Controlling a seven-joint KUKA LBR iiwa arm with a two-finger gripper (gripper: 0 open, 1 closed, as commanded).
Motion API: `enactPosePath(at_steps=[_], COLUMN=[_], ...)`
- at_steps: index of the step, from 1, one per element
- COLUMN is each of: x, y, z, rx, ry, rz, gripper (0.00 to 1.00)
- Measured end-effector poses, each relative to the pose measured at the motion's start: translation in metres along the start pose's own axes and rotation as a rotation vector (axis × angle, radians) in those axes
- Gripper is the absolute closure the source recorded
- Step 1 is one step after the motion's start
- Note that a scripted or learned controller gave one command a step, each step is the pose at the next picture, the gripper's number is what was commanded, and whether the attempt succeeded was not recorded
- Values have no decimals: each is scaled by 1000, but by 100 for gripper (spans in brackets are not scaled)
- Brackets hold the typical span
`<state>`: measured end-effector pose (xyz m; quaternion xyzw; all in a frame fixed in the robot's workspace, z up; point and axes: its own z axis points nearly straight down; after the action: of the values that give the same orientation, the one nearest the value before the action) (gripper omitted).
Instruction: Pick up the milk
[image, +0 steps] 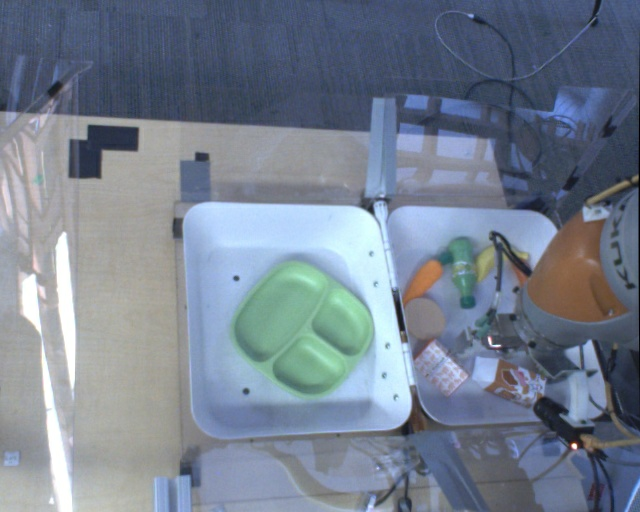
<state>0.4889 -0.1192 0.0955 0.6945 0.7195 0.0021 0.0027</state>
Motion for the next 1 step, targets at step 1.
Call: enactPosePath(at_steps=[1], x=[-38], y=[-1], z=[-98], rx=[0], ry=[-1], rz=[-33], gripper=[0])
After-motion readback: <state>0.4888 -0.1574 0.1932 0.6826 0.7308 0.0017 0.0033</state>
